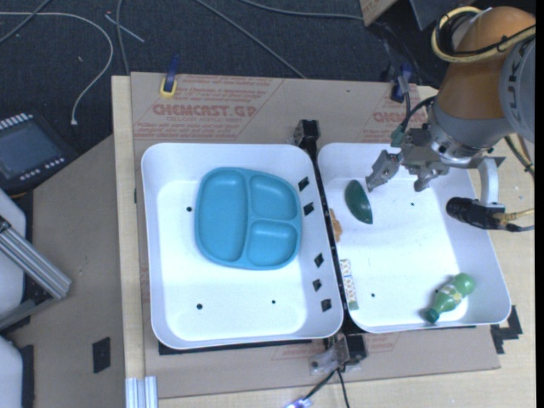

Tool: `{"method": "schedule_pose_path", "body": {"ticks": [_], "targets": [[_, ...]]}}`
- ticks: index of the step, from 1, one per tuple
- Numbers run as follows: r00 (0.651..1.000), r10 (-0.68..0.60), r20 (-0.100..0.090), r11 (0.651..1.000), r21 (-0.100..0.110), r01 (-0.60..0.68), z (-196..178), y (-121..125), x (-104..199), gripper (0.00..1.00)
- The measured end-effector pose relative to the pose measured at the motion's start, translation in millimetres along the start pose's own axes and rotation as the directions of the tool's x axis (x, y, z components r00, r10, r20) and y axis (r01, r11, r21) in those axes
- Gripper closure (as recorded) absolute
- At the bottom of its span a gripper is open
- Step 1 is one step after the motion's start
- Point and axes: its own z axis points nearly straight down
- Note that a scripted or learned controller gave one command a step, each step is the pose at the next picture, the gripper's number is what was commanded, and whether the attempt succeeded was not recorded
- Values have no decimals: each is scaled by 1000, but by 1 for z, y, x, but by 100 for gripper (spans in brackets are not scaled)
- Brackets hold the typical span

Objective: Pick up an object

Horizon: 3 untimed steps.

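Nearby, dark green object (359,202) beside open claw (404,175), bottle (449,297) apart

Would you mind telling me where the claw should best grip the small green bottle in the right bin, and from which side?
Probably across the green bottle's body, coming from above. It lies on its side near the right bin's lower right rim, so the claw should close across its width.
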Motion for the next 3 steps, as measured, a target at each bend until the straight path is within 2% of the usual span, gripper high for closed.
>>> {"method": "schedule_pose_path", "body": {"ticks": [1, 3], "targets": [[1000, -3, 1, 1000, -15, 3, -8, 3, 0, 0], [1000, -1, 1, 1000, -10, 1, 107, 7, -15, 0]]}}
